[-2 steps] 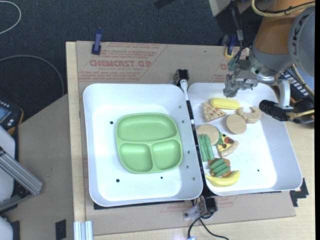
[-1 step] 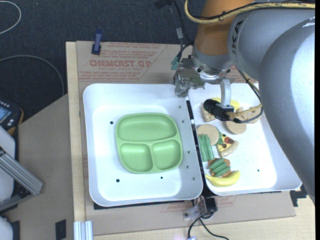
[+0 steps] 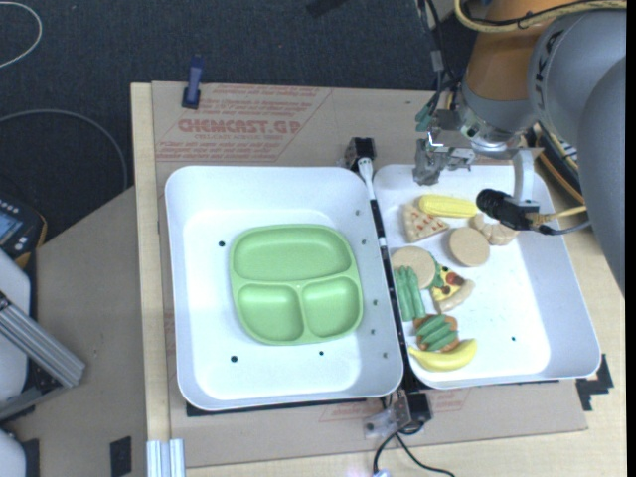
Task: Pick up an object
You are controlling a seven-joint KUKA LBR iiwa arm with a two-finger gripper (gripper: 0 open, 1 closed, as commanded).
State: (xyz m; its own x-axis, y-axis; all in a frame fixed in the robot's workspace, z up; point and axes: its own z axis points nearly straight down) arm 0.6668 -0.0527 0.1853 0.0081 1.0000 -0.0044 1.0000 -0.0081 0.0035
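The gripper is seen at the upper right, above the right bin's far rim; its state cannot be told. Toy food is piled in that bin's left half.

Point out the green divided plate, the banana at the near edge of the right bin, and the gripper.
green divided plate (image 3: 295,282), camera view, ridge between its compartments.
banana (image 3: 444,357), camera view, middle of its curve.
gripper (image 3: 428,173), camera view, at its fingertips.

two white bins, one green tray
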